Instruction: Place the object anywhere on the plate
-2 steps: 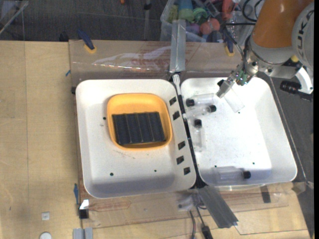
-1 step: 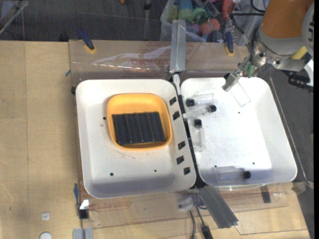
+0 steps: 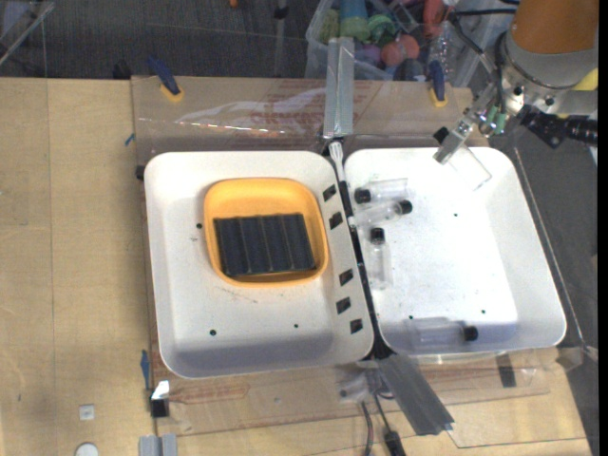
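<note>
Tan wooden bench (image 3: 57, 255), dark carpet (image 3: 142, 17), toy bin (image 3: 399, 17)

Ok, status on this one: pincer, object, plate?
Pincer up over right bin's far edge, nothing seen in it. Dark ridged object already on orange plate, left bin. Small clear items lie in right bin.

A dark ridged block (image 3: 264, 245) lies on the orange plate (image 3: 217, 200) in the left bin (image 3: 171, 283). The pincer (image 3: 454, 142) hovers above the right bin's (image 3: 518, 283) far edge.
</note>
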### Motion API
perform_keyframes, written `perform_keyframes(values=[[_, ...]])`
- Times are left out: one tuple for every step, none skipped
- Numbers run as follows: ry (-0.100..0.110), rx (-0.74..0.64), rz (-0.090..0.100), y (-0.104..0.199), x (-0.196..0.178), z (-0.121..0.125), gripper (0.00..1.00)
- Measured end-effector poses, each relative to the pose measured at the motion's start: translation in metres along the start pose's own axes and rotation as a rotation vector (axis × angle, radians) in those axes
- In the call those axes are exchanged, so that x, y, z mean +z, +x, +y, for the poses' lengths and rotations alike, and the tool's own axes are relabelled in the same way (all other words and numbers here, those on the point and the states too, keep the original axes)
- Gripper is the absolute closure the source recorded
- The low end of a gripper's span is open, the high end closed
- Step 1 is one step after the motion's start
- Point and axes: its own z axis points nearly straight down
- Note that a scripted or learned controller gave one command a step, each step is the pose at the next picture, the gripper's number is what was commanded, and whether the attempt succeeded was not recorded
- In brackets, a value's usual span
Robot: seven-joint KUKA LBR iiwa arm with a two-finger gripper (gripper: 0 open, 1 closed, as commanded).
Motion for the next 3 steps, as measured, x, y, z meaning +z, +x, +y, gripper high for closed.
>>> perform_keyframes(values=[[0.000,-0.048,0.000,-0.017,-0.045,-0.025,1.00],[-0.001,-0.301,-0.002,-0.056,-0.070,-0.069,1.00],[-0.001,-0.584,-0.004,-0.073,-0.152,-0.113,1.00]])
